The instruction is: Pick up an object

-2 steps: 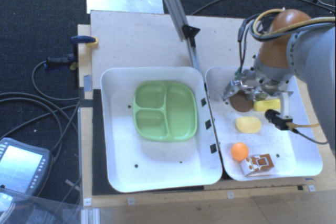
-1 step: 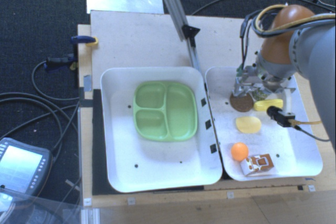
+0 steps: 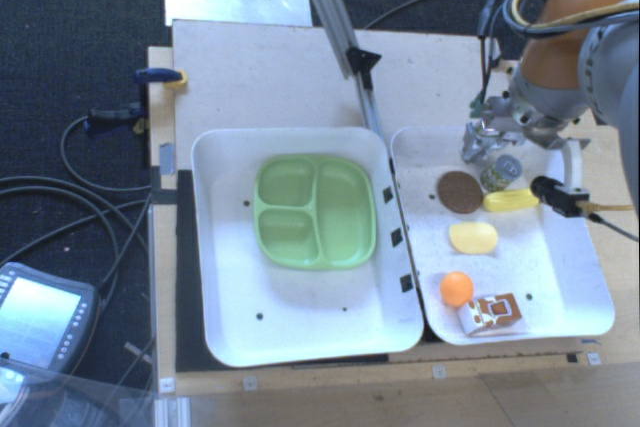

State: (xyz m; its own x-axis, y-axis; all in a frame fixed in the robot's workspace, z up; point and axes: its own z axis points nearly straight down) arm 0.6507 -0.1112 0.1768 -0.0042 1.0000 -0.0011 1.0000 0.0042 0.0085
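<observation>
The main risk from here is a miss or a shove: the gripper (image 3: 490, 147) hangs over the far part of the right bin (image 3: 590, 300) with several things crowded just below it, so a descent slightly off line could knock the brown disc (image 3: 460, 192) or the yellow banana-shaped piece (image 3: 511, 201) aside instead of closing round one. A small greyish round thing (image 3: 500, 173) sits just under the jaws, partly hidden, and I cannot tell whether it is touched. Nearer than the jaws lie a pale yellow lump (image 3: 473, 237), an orange ball (image 3: 456, 289) and a brown-and-white block (image 3: 493, 313). The arm reaches in from the right, wrist bent downward; whether the jaws are spread or pressed together I cannot tell.
</observation>
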